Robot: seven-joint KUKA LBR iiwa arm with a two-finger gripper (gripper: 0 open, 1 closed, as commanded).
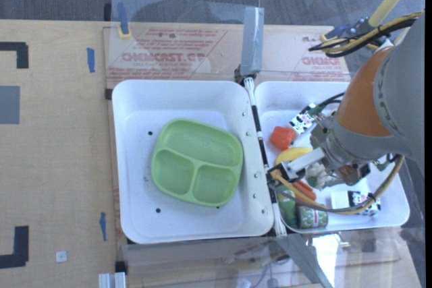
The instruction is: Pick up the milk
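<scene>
1. In the left-hand shallow white plastic bin [135,145] lies a pale green moulded plate [196,162] with three compartments, smooth and matt, its corners rounded; it sits slightly askew on the bin floor.
2. The right-hand white bin [270,94] holds a cluster of small toy foods. A small white carton with black cow-like patches [302,121], which I take to be the milk, lies near the bin's far side, just beside the arm's wrist.
3. A soft-looking orange-red lump [283,137] rests near the divider between the bins, with a curved yellow banana-shaped piece [293,154] just below it.
4. At the near corner of that bin stands a green can with a printed label [307,216], an orange carrot-like stick [304,189] lying against it.
5. A second black-and-white patched piece [358,199] lies near the bin's right side, under looping cables.
6. The grey arm with its orange band [368,94] reaches in from the right, bent down over the right bin, wrist low among the toys.
7. The pincer [317,172] sits in the clutter, and I cannot tell whether it is released or clenched.
8. The wooden tabletop [54,145] carries blue and black tape marks.
</scene>
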